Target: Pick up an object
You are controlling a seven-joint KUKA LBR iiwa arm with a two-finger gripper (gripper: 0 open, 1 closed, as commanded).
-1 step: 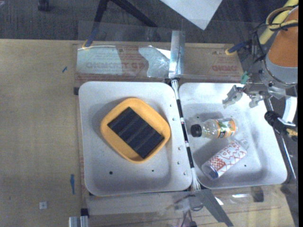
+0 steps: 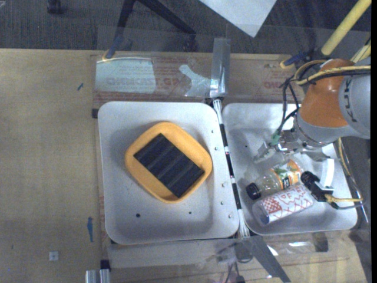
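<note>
Bottle (image 2: 277, 180), small and clear with an orange label, lying on its side on the floor of the right bin (image 2: 247, 125), its black cap (image 2: 253, 190) pointing toward the divider between the two bins. Just below it, nearly touching and lying roughly parallel, a red-and-white patterned cup (image 2: 287, 204), also on its side, sitting close to the bin's near wall. Hovering just above and slightly left of the bottle, the gripper (image 2: 268, 149), angling down toward the bin floor with nothing visibly caught in it; how wide it is standing cannot be told from this slanted view, and contact with the bottle cannot be told either. Reaching in from the right behind it, the grey arm (image 2: 353, 114) with its orange band (image 2: 321, 102), bending over the far right corner of the bin. Across the divider, in the left bin (image 2: 118, 134), a rounded yellow dish (image 2: 138, 178) resting near the middle, turned at an angle and carrying a black ribbed insert (image 2: 169, 165), well apart from the gripper. Under both bins, the brown bench (image 2: 47, 158) spreading out to the left. Beyond the far edge, on dark carpet, the base of an office chair (image 2: 123, 5) standing beside a pale sheet (image 2: 235, 2).
</note>
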